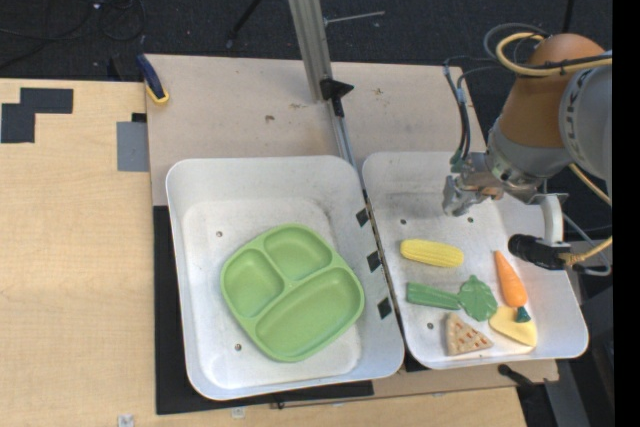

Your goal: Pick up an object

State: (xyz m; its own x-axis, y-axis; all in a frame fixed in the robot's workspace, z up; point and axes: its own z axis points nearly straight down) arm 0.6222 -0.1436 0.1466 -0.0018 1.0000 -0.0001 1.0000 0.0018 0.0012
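Note:
Several toy foods lie in the right bin (400, 183): a yellow corn cob (432, 254), a green broccoli piece (455, 297), an orange carrot (510, 279), a yellow cheese wedge (514, 326) and a pizza slice (465, 336). My gripper (458, 198) hangs over the upper part of that bin, above and slightly right of the corn cob. Nothing shows between its fingers.
In the left bin (190, 185) rests a green divided plate (291, 291). A metal post (310, 25) rises behind the gap between the bins. The arm with its orange band (545, 95) comes in from the right.

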